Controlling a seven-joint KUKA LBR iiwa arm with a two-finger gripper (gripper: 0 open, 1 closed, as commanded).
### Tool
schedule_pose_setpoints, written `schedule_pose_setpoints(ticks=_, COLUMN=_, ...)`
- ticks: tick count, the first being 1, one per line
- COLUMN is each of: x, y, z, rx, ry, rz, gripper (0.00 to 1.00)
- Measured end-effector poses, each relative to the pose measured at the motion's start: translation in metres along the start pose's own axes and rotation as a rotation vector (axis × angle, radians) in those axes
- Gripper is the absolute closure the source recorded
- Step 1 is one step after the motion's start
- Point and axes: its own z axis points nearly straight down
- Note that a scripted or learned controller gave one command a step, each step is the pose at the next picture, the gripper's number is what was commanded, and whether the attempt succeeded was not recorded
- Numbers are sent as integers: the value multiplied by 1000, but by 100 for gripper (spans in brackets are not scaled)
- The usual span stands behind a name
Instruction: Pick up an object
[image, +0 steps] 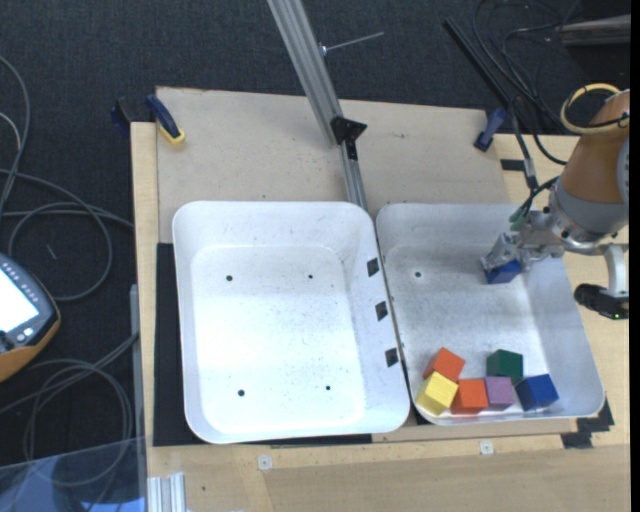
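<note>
My gripper (505, 262) hangs over the back right part of the right bin (560, 310), reaching in from the right. A small blue block (501, 270) sits between its fingertips, and the fingers are shut on it. The block seems to be just above the bin floor. Several more blocks lie huddled at the right bin's front edge: an orange one (449, 362), a yellow one (437, 391), a red-orange one (470, 396), a purple one (499, 391), a green one (505, 363) and a second blue one (537, 391).
The left bin (200, 300) stands beside the right one, sharing a raised divider (385, 310). A slanted metal pole (320, 80) rises from the bench behind the bins. Blue clamps (165, 118) grip the board's back corners.
</note>
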Motion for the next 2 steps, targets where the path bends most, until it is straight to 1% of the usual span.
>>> schedule_pose_setpoints(ticks=1, x=93, y=21, z=-24, rx=-3, ry=4, rz=-8, gripper=100)
schedule_pose_setpoints(ticks=2, x=184, y=-19, z=-92, rx=-1, ry=6, rz=-8, gripper=100)
